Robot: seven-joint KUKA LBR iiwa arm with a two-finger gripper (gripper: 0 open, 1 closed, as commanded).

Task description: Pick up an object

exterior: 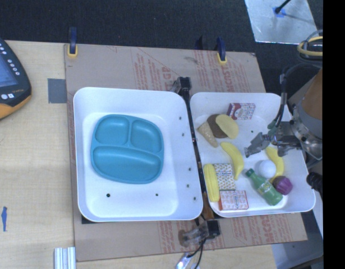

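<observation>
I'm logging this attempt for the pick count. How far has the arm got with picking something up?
Done: the end effector has reached over the right bin, near the banana and white ball. In hand: nothing visible between its fingers. Left: closing on an object and lifting it; the green bottle and corn cob lie untouched, and the blue divided plate sits in the left bin.

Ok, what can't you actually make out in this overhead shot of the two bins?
- Gripper: too small and blurred to tell how its fingers stand.
- Arm: cut off at the camera view's right.
- White ball: partly covered by the gripper's metalwork.
- Printed packets: labels too small to read.
</observation>
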